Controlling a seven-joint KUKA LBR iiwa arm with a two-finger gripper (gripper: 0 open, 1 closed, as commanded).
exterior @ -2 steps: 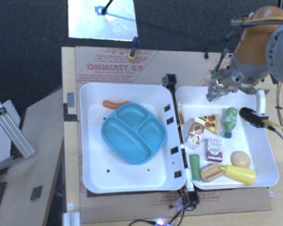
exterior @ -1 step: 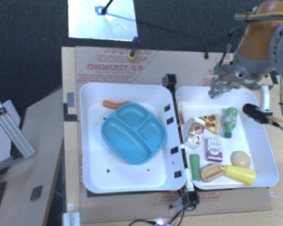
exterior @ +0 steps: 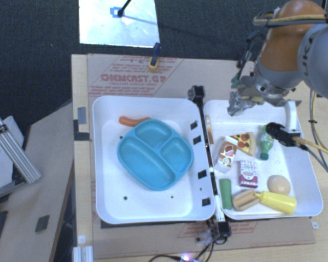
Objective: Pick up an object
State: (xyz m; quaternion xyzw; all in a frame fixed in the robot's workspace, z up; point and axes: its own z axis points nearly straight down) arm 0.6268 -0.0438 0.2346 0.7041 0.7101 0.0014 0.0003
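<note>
Two white bins side by side on the bench. Left bin [exterior: 106, 146]: a blue divided plate [exterior: 154, 154] at centre, an orange sausage [exterior: 132, 120] just beyond its far edge. Right bin [exterior: 311, 192]: pizza slice [exterior: 244, 143], small carton [exterior: 227, 154], red packet [exterior: 248, 173], green cylinder [exterior: 225, 193], hot dog [exterior: 245, 199], yellow bottle [exterior: 277, 202], beige egg [exterior: 279, 184], green bottle [exterior: 265, 146]. Gripper [exterior: 238, 105] low over the right bin's far left corner, grey arm [exterior: 295, 37] slanting in from the far right. Finger state: cannot tell. Bare floor there, items clustered nearer.
</note>
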